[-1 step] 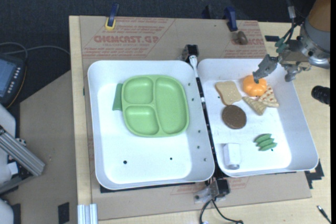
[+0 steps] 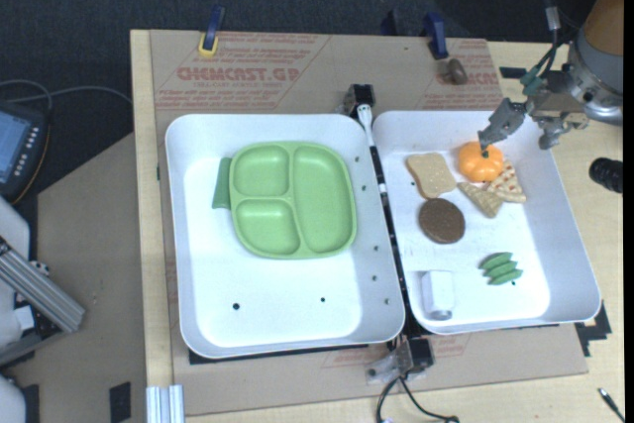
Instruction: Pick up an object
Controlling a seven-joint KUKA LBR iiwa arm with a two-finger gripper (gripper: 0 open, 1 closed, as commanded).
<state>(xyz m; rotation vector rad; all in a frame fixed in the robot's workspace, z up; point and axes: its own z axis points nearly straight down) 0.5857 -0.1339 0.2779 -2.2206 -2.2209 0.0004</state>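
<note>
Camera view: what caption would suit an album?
Robot pincer poised over an orange toy in the right bin; green divided plate in the left.

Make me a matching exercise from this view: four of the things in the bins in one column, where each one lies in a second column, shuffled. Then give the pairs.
Things
1. green divided plate
2. brown round cookie
3. green pea pod
4. orange fruit

Places
A. right bin, upper part, just under the hand
B. left bin, lying alone
C. right bin, near its right wall, lower part
D. right bin, middle, just below the bread slice

Pairs: 1-B, 2-D, 3-C, 4-A
</note>
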